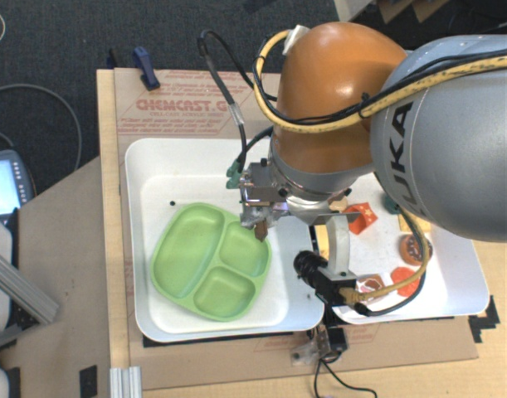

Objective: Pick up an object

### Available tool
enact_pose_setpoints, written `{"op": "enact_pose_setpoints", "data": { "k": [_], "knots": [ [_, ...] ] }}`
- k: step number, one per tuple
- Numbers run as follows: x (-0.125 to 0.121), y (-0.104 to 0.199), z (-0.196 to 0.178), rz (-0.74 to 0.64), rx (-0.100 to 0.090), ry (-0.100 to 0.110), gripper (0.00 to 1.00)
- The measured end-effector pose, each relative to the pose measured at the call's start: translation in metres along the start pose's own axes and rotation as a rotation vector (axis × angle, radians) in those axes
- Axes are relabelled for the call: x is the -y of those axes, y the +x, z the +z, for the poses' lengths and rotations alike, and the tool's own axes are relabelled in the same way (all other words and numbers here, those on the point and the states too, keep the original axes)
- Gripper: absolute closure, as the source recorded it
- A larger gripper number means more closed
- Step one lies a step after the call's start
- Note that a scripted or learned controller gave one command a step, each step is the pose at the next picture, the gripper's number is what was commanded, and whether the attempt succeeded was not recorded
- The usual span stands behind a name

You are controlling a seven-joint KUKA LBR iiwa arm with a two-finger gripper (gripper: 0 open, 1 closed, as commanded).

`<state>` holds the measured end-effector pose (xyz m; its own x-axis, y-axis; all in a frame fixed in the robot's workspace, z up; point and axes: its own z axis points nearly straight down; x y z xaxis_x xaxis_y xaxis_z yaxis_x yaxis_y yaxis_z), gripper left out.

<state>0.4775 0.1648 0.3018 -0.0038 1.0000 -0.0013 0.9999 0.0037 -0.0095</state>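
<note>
A light green divided plate (210,260) lies in the left white bin (145,222), tilted toward the front. My gripper (258,219) hangs over the plate's upper right rim, near the wall between the bins. Its fingertips are small and dark against the plate, and the big orange wrist hides most of the mechanism. Nothing shows between the fingers. In the right bin (460,293) I see a red block (363,216) and round orange-brown pieces (412,249), partly covered by the arm.
The grey arm (452,131) crosses the right bin from the right and covers much of it. A black cable connector (319,280) hangs over the bins' shared wall. A blue clamp (145,66) sits at the bench's back left.
</note>
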Motion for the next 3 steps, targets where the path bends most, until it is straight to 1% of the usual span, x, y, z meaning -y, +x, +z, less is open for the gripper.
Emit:
{"op": "enact_pose_setpoints", "data": {
  "k": [1,2,3],
  "knots": [
    [-0.002,-0.002,-0.015,0.003,-0.002,-0.01,1.0],
    [-0.032,0.046,-0.001,0.0,-0.003,-0.012,1.0],
    [-0.08,-0.024,-0.004,0.012,0.002,-0.014,1.0]
  ]
}}
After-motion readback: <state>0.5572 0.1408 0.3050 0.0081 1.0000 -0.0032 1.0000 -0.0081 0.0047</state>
